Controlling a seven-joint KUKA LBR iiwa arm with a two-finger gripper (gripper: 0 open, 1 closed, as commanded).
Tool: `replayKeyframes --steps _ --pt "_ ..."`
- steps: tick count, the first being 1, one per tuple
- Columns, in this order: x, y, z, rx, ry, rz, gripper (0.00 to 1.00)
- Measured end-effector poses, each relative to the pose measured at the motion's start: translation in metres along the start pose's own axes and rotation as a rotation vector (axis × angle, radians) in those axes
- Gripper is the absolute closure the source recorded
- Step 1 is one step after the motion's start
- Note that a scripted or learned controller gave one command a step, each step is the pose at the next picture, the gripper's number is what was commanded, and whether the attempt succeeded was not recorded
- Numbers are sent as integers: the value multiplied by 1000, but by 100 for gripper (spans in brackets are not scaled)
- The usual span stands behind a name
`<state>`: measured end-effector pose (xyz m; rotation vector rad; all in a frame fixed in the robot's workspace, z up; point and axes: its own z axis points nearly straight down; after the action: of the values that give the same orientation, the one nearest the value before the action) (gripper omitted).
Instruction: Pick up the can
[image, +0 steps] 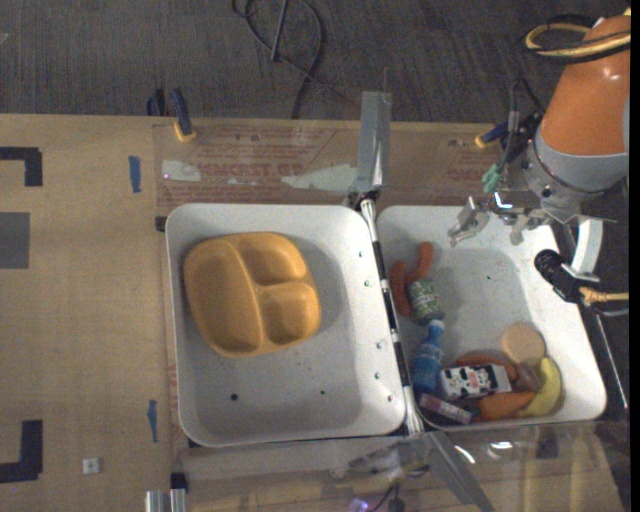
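Observation:
The can (424, 298) is small and green with a pale label. It lies in the left part of the right bin (590, 400), between a red sausage (401, 288) and the bin floor. My gripper (492, 228) hangs over the bin's far edge, up and to the right of the can and well apart from it. Its fingers (464, 226) are spread open with nothing between them.
The right bin also holds a second sausage (425, 257), a blue bottle (428, 356), a small printed box (474, 380), a carrot (505, 404), a banana (546, 390) and a tan round disc (523, 343). A yellow divided plate (252, 292) lies in the left bin (340, 400).

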<state>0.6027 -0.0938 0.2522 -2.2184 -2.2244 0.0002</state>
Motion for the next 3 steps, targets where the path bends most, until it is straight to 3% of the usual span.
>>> replayKeyframes --steps 1,2,3 --pt "-26 -25 150 -2 0 57 0" --pt "-18 -65 123 1 1 38 0" --pt "-81 -95 33 -2 -1 45 0"
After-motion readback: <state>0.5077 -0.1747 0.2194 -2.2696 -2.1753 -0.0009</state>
